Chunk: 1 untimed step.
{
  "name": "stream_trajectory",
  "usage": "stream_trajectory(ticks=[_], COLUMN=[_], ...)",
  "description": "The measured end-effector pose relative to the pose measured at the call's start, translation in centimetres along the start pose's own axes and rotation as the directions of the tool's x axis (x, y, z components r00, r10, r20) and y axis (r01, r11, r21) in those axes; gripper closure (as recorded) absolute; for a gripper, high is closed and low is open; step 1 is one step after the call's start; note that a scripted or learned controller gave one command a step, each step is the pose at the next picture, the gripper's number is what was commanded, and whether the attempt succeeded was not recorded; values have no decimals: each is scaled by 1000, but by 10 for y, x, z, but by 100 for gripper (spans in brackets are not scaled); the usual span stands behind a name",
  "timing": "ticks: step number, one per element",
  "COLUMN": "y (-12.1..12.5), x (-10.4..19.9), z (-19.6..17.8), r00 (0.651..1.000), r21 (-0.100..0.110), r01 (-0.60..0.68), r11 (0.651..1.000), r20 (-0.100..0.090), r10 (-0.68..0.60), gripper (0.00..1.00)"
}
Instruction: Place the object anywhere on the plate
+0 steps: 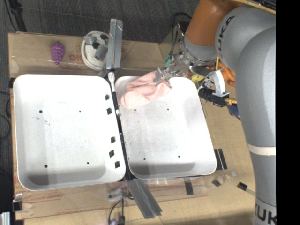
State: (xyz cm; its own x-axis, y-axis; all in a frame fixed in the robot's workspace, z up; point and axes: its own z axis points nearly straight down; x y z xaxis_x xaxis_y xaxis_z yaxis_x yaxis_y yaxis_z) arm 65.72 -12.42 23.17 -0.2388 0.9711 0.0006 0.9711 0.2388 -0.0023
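A soft pale pink object (143, 92) lies in the far left corner of the right bin (180, 139). It looks crumpled, and its upper right edge rises toward my gripper (163, 74). The gripper is at the bin's far rim, right at that edge of the pink object and touching it. The arm's orange band and grey body come in from the upper right and hide the bench behind the gripper.
The left bin (61, 135) stands beside the right one, with a row of black clips along the divide. On the bench behind it are a small purple object (57, 52), a white coiled thing (94, 49) and an upright grey metal bar (114, 43).
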Motion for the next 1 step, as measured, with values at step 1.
stream_trajectory(ticks=[1], y=[-6], x=[46], z=[10], r00=[919], r21=[2], r01=[395], r11=[919], r20=[-1], r10=[-395], gripper=[100])
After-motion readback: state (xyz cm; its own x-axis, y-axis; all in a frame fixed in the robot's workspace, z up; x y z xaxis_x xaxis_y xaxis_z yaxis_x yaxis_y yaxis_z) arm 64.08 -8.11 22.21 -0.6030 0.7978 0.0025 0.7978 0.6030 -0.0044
